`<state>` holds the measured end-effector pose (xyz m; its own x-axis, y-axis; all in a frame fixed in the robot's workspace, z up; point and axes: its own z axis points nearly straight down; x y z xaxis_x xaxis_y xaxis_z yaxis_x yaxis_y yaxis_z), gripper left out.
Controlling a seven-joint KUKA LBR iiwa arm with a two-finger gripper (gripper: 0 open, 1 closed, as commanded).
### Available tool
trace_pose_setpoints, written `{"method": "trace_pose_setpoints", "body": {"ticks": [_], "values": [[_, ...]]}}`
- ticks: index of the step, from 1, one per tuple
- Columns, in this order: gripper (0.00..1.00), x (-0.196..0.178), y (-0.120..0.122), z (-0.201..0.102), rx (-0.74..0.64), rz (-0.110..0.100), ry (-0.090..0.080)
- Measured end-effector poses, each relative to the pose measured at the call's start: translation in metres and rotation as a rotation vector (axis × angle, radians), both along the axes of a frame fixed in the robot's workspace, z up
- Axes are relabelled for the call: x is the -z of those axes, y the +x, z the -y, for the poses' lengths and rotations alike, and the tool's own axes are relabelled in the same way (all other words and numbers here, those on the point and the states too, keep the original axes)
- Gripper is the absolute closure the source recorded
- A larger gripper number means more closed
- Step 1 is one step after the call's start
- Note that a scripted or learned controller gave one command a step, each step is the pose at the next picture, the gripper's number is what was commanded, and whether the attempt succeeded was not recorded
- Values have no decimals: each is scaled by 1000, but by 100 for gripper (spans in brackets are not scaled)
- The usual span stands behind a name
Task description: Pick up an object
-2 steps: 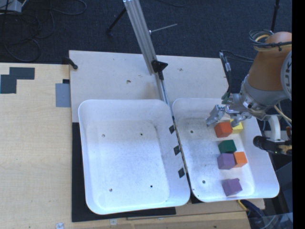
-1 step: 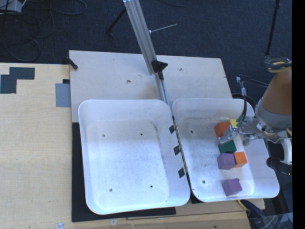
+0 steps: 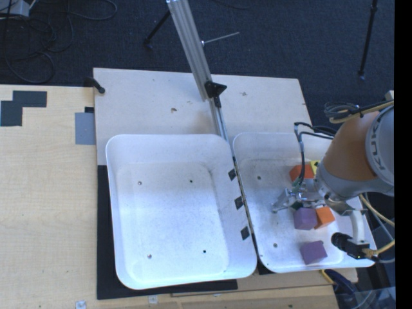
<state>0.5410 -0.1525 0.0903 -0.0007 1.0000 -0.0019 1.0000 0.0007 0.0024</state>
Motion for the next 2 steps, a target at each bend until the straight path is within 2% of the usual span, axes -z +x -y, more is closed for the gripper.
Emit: {"method": "trace_pose_setpoints", "body": {"ticks": [1, 2], "values": [[0, -2, 23, -34, -2, 0, 1], [0, -105, 16, -97, -4, 3, 4]]}}
